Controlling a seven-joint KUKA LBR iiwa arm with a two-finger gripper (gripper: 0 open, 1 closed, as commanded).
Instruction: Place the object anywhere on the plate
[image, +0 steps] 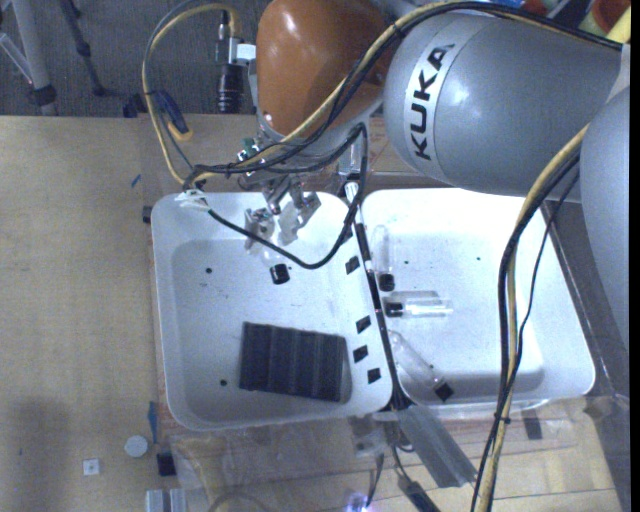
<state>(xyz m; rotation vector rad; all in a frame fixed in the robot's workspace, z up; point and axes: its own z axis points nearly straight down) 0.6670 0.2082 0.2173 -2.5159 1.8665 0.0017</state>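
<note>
The two-finger metal gripper (283, 222) is seen over the far edge of the left shallow white bin (180, 330), its pale fingers (299, 212) pointing down. The jaws are set slightly apart, and nothing is seen between them. A small black cylindrical object (279, 273) lies on the bin floor just below the fingertips, apart from them. A dark grey ribbed rectangular plate (292, 361) rests flat near the bin's near edge. A clear plastic piece (418, 305) lies in the right white bin (560, 365), near its left wall.
</note>
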